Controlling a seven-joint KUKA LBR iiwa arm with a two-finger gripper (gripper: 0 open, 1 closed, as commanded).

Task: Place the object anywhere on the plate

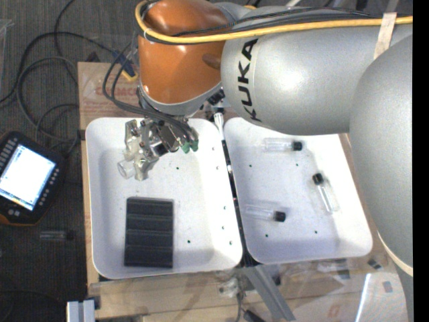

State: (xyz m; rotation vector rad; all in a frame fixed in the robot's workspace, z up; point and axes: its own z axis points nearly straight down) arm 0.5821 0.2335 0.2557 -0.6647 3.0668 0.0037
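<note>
The gripper (137, 156) hung over the left bin (201, 193), fingers clamped on a clear vial (127, 168). The black plate (149, 232) lay nearer, well apart. It likely needed to travel nearward, lower, then release gently. The right bin (348, 227) held three black-capped vials (326, 192).

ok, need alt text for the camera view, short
A grey and orange KUKA arm reaches over the left bin, its gripper above a black ridged plate. Three clear vials with black caps lie in the right bin.
</note>
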